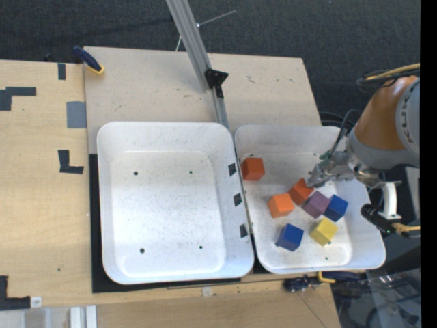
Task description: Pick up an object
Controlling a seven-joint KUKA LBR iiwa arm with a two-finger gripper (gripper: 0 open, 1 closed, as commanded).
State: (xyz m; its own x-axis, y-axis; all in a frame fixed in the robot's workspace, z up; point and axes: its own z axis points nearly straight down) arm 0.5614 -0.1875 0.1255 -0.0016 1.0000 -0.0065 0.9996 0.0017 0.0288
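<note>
The right bin holds several small cubes. An orange cube lies alone near its left wall. Further right sit another orange cube, a darker orange one, a purple cube, a blue cube, a yellow cube and a second blue cube. My gripper reaches in from the right and hangs low just above and right of the darker orange cube, beside the purple one. Nothing shows between its fingers.
The left bin stands beside the right one, sharing a middle wall. A slanted metal pole crosses the bench top behind the bins. A blue and yellow tool lies at the far left corner of the board.
</note>
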